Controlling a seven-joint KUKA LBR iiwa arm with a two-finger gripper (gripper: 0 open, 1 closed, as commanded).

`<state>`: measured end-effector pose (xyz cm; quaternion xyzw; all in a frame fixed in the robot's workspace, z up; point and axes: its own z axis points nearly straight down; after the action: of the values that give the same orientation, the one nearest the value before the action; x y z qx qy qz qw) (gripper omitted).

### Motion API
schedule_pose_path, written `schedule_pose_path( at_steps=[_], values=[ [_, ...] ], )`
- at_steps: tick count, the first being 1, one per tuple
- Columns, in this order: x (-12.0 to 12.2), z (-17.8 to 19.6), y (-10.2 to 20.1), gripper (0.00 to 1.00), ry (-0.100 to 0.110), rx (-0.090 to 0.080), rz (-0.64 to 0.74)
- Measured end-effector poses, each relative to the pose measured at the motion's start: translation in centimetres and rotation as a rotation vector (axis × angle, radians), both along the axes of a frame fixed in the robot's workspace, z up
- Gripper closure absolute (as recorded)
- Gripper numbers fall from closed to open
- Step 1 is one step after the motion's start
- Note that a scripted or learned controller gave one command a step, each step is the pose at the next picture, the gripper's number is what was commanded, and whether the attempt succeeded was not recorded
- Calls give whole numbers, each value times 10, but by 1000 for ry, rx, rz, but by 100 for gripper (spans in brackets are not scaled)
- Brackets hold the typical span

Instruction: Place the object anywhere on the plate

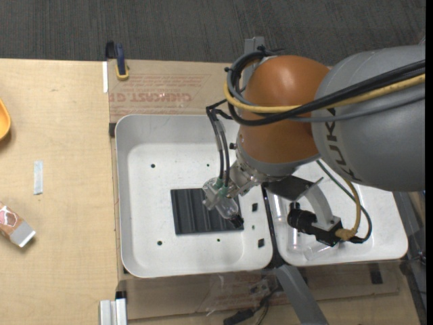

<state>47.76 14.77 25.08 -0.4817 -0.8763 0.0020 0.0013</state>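
Observation:
A dark, ribbed rectangular plate (pixel 195 212) lies flat in the middle of the left bin (pixel 128 181). My gripper (pixel 223 199) hangs low over the plate's upper right corner, under the arm's orange band (pixel 284 107). A small pale, glassy shape (pixel 215 193) shows at the gripper's tip. I cannot tell whether it is a held object or part of the gripper. The arm hides the bin floor just right of the plate.
The right bin (pixel 382 239) sits partly under the arm, with a clear plastic-looking thing (pixel 308 249) near its front. Left of the bins, the wooden bench bears an orange item (pixel 3 122), a small white strip (pixel 38 178) and a wrapped item (pixel 15 226).

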Motion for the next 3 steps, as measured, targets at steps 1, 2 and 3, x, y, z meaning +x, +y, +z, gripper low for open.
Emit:
schedule_pose_path(
  at_steps=[1, 2, 3],
  values=[
    [1, 71, -4, 100, -3, 1, 126],
    [0, 57, 11, 100, -1, 1, 260],
    [1, 32, 8, 100, -1, 2, 364]
  ],
)
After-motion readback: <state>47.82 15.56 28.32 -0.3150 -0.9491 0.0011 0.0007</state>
